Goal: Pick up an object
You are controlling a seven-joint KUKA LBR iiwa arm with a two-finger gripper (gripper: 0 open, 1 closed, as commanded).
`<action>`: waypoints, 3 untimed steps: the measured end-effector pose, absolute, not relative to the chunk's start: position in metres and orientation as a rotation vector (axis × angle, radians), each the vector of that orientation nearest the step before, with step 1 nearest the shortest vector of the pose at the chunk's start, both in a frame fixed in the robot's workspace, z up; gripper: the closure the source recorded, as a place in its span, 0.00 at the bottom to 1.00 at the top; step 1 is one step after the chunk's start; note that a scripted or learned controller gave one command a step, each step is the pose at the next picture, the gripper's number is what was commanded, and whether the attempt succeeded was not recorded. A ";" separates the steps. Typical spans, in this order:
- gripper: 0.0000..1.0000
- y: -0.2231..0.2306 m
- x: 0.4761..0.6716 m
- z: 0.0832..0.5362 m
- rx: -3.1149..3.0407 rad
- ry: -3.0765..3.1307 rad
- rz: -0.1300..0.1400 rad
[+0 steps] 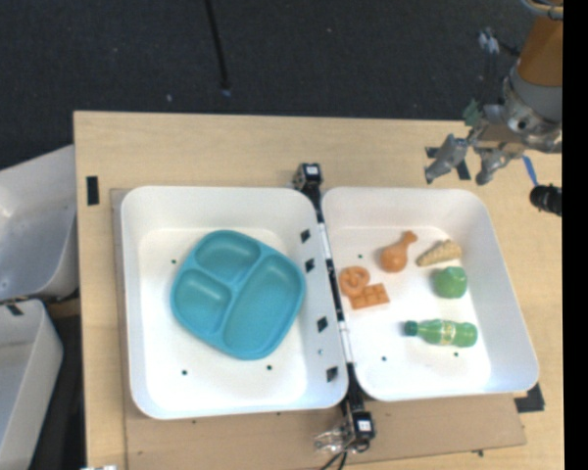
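Dark carpet surrounds the wooden bench (225,150), where the gripper (463,167) hovers spread wide, grasping nothing.

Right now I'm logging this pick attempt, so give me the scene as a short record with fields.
left bin: holds a blue divided plate
right bin: toy chicken drumstick, pretzel, orange block, green round fruit, beige wedge, green bottle lying on its side
gripper: above the bench beyond the right bin's far rim, nothing between its fingers
arm: enters from the right, orange band above the wrist
pick status: not yet made
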State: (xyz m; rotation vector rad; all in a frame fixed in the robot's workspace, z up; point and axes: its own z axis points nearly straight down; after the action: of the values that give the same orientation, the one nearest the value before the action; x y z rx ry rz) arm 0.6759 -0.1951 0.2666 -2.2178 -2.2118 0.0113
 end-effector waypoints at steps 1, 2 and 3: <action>0.00 -0.194 0.678 0.276 -2.222 -2.223 -0.002; 0.00 -0.197 0.675 0.234 -2.223 -2.221 0.005; 0.00 -0.195 0.667 0.174 -2.223 -2.217 0.006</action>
State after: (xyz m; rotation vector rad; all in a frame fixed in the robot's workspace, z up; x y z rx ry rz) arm 0.6675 -0.1949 0.1742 -2.2232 -2.2167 0.0065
